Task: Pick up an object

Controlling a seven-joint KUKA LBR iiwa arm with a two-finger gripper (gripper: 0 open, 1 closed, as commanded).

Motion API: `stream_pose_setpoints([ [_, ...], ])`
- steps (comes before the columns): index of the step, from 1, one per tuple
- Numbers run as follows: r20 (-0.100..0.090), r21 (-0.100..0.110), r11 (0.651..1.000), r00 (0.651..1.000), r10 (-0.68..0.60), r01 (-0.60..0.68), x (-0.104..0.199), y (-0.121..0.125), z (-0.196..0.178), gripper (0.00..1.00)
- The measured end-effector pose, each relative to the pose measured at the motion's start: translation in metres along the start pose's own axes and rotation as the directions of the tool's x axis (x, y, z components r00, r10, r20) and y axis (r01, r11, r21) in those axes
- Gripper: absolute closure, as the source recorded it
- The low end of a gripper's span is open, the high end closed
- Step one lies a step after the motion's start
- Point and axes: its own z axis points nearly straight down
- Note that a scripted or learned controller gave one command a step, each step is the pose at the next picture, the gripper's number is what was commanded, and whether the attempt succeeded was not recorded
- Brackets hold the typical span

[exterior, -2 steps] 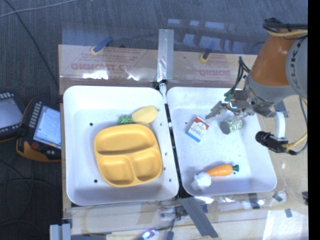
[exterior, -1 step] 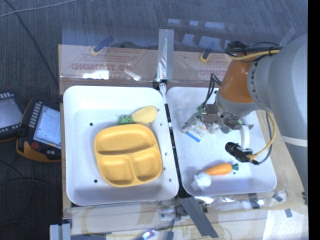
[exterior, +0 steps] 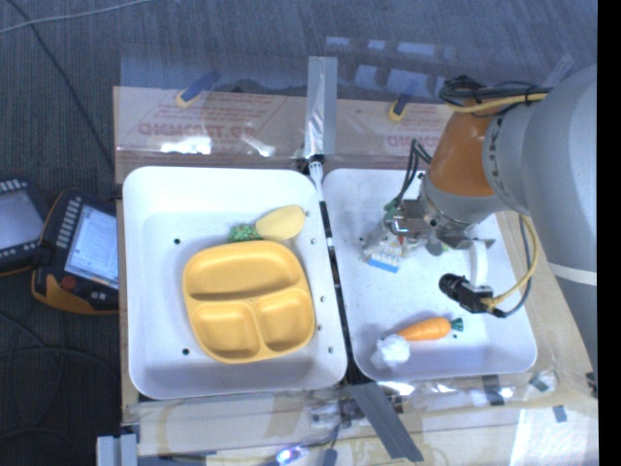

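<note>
Arm [exterior: 524, 153] comes in from the right, its grey bulk cut off by the frame edge; orange band sits above the wrist. Gripper [exterior: 396, 233] is low over the right bin [exterior: 505, 357], in the bin's upper-left part. Cannot tell whether it is open, closed or gripping: the wrist and cabling cover most of it and the tip is a small blur.

Just under the tip lies a small pale thing with a blue edge [exterior: 381, 252], too small and blurred to identify, partly covered by the gripper. Touching or just apart, unclear.

Carrot [exterior: 427, 330] lies flat on the right bin floor near the front wall, well apart from the gripper. Long axis runs roughly left-right, slightly tilted up to the right; green top at the right end, narrow end to the left. At the narrow end sits a white lump [exterior: 393, 349], touching or just beside, shape hard to read.

A black cable plug [exterior: 464, 291] hangs between gripper and carrot.

Left bin [exterior: 155, 357] holds a yellow tray [exterior: 249, 297] with three compartments. At its back edge a pale yellow piece [exterior: 280, 222], with a green bit [exterior: 244, 232] beside it, partly hidden by the tray.

Left of the bench, a pendant [exterior: 82, 250] on the floor.
</note>
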Motion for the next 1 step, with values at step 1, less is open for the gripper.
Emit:
stream_pose_setpoints([
  [1,0.002,-0.002,1.0,1.0,-0.024,0.024,0.0101,0.0202,-0.082,1.0],
])
